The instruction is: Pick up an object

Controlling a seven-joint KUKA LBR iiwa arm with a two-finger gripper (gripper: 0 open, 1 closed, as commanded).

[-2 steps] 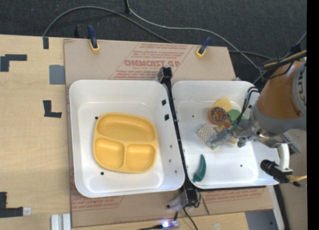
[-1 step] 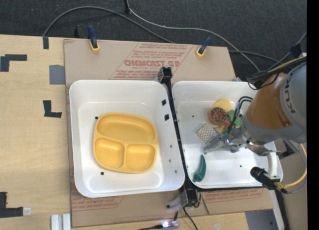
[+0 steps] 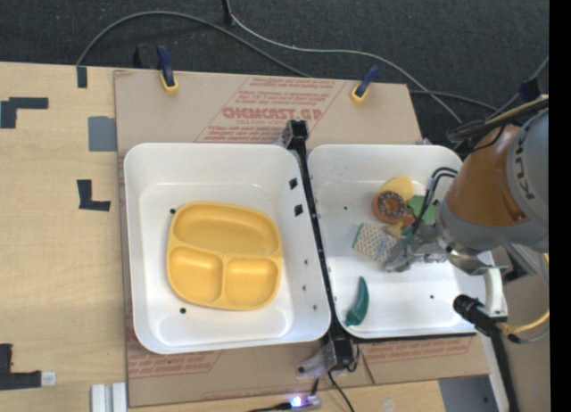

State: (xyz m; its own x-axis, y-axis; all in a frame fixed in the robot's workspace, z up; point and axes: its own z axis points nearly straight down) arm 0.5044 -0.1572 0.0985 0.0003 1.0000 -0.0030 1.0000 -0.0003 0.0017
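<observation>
While gripper (image 3: 399, 259) sits low in right bin (image 3: 393, 317), just beside checkered pad (image 3: 368, 241), claw state can't be told; nothing visibly held, pick not yet confirmed.

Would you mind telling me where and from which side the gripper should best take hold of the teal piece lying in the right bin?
Probably at the middle of the teal piece, coming straight down from above. It lies flat, long and narrow, apart from the other items, so fingers closing across its narrow width should fit.
</observation>
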